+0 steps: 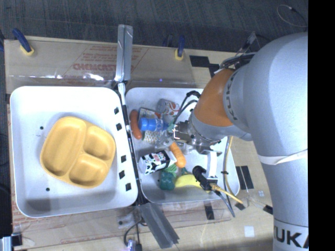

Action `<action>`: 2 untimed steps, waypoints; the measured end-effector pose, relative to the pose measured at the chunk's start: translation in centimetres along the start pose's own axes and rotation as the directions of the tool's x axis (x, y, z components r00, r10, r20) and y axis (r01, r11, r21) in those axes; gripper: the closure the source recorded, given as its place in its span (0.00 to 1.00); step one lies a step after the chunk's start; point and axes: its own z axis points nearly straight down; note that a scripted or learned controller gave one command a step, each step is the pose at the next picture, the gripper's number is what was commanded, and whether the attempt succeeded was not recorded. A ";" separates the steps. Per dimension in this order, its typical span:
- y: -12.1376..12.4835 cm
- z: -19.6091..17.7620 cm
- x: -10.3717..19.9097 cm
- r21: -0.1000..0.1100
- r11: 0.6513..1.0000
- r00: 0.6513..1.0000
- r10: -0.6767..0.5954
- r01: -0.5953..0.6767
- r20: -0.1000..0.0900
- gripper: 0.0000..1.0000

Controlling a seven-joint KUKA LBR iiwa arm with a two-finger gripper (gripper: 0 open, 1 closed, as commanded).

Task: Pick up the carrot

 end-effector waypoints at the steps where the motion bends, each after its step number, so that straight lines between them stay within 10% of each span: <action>1: 0.0 -1.0 0.0 0.002 1.000 1.000 -0.002 0.002 0.000 1.00; 2: 0.6 -14.1 9.4 -0.002 1.000 1.000 -0.001 0.001 0.000 1.00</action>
